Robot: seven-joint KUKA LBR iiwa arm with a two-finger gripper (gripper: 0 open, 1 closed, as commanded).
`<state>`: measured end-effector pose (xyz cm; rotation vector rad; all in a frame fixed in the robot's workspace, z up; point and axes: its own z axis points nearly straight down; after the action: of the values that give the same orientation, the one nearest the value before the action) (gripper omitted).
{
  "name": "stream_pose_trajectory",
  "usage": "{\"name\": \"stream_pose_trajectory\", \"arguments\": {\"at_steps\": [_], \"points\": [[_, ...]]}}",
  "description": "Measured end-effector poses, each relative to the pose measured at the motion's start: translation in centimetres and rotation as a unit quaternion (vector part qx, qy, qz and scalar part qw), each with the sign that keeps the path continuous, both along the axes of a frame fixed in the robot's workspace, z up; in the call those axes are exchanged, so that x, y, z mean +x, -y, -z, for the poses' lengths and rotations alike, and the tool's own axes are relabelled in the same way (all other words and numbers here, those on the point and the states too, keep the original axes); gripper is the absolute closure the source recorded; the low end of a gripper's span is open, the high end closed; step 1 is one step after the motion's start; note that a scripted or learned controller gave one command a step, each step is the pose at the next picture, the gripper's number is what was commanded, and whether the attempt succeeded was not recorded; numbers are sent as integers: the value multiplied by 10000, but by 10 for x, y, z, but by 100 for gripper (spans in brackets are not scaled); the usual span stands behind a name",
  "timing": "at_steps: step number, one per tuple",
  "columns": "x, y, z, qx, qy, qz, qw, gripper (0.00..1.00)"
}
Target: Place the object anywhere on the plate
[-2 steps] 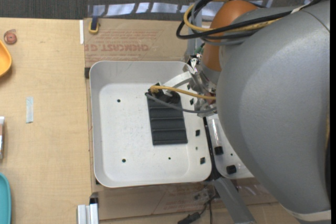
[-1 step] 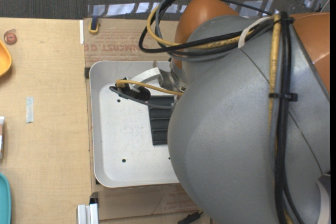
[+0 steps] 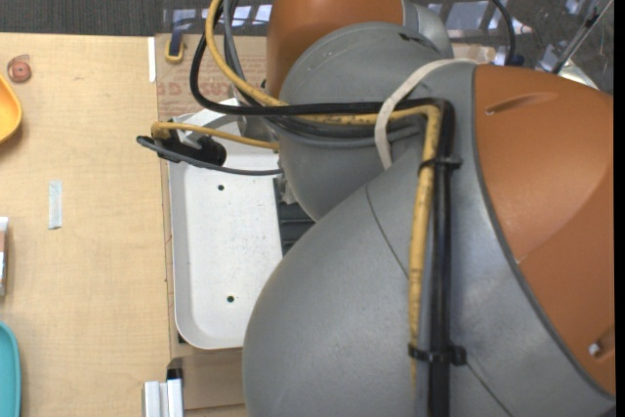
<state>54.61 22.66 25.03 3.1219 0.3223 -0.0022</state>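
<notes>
My arm (image 3: 430, 210) hangs over the bin (image 3: 220, 239), hiding my gripper, so I cannot tell its state or where the object lies. I should descend slowly, staying centred.

Grey-orange arm (image 3: 410, 210) over white bin (image 3: 220, 239), yellow cable (image 3: 422, 210), wooden bench (image 3: 88, 210)

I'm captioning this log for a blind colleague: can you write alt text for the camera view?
The grey and orange robot arm looms close to the camera, covering most of the bench, with yellow and black cables looped over it. To its left lies part of a shallow white bin beside a light wooden tabletop, with an orange object at the left edge.
</notes>
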Motion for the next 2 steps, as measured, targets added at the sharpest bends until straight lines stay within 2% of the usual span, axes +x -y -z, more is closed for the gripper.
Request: {"name": "stream_pose_trajectory", "arguments": {"at_steps": [1,2], "points": [[25,-1,-63,2,-3,-756,9971,100],[79,3,-91,-1,-21,-1737,9848,100]]}}
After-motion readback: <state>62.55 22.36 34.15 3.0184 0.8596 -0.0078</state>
